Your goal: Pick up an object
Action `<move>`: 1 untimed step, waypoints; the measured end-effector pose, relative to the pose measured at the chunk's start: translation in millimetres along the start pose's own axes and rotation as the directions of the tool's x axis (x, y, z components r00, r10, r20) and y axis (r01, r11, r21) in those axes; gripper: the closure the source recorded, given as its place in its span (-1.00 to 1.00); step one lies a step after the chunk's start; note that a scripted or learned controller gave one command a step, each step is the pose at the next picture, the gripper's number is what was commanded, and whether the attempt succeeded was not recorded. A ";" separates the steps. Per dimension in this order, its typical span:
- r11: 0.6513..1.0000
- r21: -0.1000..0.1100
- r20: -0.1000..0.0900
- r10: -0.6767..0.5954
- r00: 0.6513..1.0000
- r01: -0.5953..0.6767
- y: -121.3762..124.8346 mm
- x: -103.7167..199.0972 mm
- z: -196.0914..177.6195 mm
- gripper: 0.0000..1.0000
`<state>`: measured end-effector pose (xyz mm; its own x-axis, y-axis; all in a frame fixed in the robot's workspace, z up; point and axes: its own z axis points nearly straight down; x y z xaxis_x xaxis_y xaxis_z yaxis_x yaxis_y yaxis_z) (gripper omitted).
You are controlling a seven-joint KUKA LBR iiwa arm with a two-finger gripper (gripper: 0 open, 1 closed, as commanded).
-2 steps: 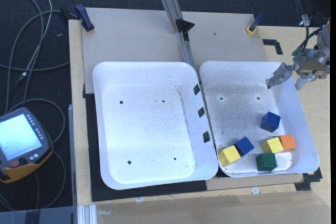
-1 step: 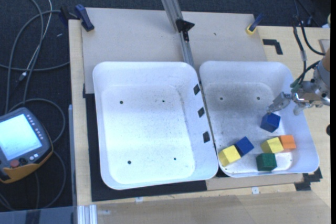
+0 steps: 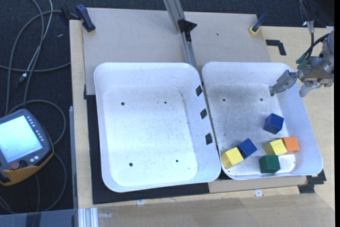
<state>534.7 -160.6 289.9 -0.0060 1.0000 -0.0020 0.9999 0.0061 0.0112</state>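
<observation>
Camera view shows the gripper (image 3: 294, 86) with fingers spread and nothing between them, poised over the right bin's (image 3: 234, 74) far right edge; the blue cube (image 3: 273, 123) sits nearest, other blocks clustered along its near edge.

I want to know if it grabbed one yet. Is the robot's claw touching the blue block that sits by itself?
Apart. The camera view shows bare white bin floor between the gripper and the lone blue block.

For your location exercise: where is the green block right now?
The green block sits in the right bin, near its front edge, just below the yellow-green block.
</observation>
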 end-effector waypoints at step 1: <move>1.000 0.021 -0.005 0.009 1.000 -0.009 -13.5 -43.7 110.5 -1.00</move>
<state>522.8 -204.6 179.4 0.0032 1.0000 0.0027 0.9999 -0.0031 -0.0096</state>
